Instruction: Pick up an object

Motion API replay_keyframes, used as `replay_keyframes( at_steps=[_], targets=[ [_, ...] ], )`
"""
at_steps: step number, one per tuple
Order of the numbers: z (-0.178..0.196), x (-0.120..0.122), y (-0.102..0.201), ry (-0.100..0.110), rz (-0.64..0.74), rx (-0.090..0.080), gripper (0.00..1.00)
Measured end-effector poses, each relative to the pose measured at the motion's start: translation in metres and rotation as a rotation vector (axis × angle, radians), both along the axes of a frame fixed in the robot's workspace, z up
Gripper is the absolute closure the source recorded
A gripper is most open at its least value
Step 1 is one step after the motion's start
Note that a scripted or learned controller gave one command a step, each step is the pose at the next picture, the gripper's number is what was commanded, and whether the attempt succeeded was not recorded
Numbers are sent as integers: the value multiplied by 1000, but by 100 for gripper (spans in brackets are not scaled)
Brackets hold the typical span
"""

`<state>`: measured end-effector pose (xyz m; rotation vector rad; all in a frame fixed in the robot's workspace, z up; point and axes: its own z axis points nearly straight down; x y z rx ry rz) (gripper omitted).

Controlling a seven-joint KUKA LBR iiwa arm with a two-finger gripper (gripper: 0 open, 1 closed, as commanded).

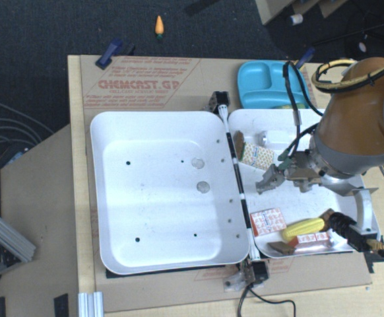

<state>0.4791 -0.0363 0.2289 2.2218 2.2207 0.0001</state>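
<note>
My gripper (pixel 268 179) hangs over the middle of the right bin (pixel 278 121), reaching in from the right, with nothing visibly held. Just beyond it to the upper left lies a patterned packet (pixel 255 154), with a small brown item (pixel 238 140) beside it against the bin's left wall. Near the front of the bin lie a red-and-white card (pixel 266 222), a yellow tube-like object (pixel 303 228), a red-and-white pack (pixel 311 242) and a brown piece (pixel 281 247). The arm hides the right part of this bin.
The left bin (pixel 113 137) sits beside the right one, with a black divider strip (pixel 235 170) between them. A teal tray (pixel 266 84) stands behind the right bin. A blue clip (pixel 109 53) rests at the bench's far edge.
</note>
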Motion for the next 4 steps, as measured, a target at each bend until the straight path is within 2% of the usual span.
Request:
replay_keyframes(
  at_steps=[1, 2, 3, 4],
  targets=[
    [-45, -1, 29, 3, 1, 1, 0],
    [-35, 0, 29, 2, -1, 1, 100],
    [-35, 0, 29, 2, -1, 1, 0],
    [-25, 0, 29, 1, -1, 1, 100]
  ],
)
